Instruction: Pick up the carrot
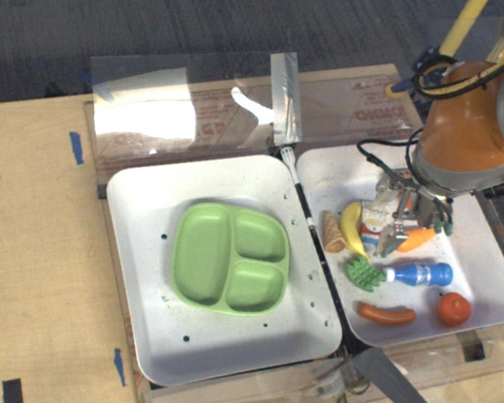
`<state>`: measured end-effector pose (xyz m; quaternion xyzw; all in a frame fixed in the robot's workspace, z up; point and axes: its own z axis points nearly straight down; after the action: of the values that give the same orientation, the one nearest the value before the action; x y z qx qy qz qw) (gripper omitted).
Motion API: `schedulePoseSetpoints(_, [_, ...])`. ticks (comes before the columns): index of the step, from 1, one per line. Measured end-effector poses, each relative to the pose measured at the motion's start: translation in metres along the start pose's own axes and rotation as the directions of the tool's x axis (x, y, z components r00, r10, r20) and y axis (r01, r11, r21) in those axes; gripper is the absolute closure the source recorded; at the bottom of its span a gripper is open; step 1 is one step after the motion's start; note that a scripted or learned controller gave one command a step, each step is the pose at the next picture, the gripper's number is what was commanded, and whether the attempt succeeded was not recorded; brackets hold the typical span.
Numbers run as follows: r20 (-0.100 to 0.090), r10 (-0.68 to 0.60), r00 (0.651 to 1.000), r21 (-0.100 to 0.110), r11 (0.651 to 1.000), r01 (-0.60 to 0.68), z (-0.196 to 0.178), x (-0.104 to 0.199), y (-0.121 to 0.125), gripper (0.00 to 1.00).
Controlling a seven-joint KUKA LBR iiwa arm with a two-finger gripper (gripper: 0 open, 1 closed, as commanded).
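Observation:
The carrot (420, 239) is a small orange piece lying in the right bin (490, 249), just right of the banana. My gripper (400, 234) is low in that bin, directly over the carrot's left end and touching or nearly touching it. The carrot's right end sticks out from under the gripper. The grey wrist with its orange band (462, 129) reaches in from the upper right and hides the bin's back right corner.
Around the carrot lie a banana (353, 227), a tan cone-shaped piece (332, 232), a green brush (363, 274), a blue and white bottle (420, 274), a red sausage (386, 314) and a tomato (454, 308). A green divided plate (231, 257) sits in the left bin (140, 255).

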<state>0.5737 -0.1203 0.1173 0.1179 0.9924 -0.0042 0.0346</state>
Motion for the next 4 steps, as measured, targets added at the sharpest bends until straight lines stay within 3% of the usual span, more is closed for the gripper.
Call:
schedulePoseSetpoints(1, [-0.015, -0.119, 0.993, -0.010, 0.993, 0.119, 0.012, 0.020, -0.021, 0.00])
schedulePoseSetpoints(2, [-0.024, -0.221, 0.975, -0.002, 0.975, 0.221, 0.013, -0.001, -0.005, 0.00])
schedulePoseSetpoints(3, [-0.020, -0.426, 0.904, -0.018, 0.905, 0.426, 0.015, -0.022, -0.034, 0.00])
schedulePoseSetpoints(4, [-0.017, -0.403, 0.915, -0.009, 0.915, 0.403, 0.013, 0.004, -0.013, 0.00])
